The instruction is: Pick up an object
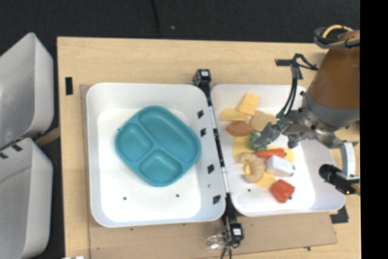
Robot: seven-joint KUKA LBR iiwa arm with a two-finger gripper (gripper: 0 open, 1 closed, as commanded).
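Reaching in from the right, the arm (pixel 336 85) keeps its pincer (pixel 265 137) low in the right bin (pixel 303 200), over a heap of small toy foods (pixel 257 145); I cannot tell how the pincer is set. A red piece (pixel 282 190) lies near the heap. The left bin (pixel 106 203) on the worktop (pixel 133 60) contains a blue divided plate (pixel 157 144).

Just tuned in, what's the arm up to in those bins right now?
The arm has reached in over the right bin, and its tool sits low among the pile of toy food there, near a green piece. I can't tell whether it has gripped anything. A red piece lies apart at the pile's near edge. The left bin holds a blue divided plate, untouched.
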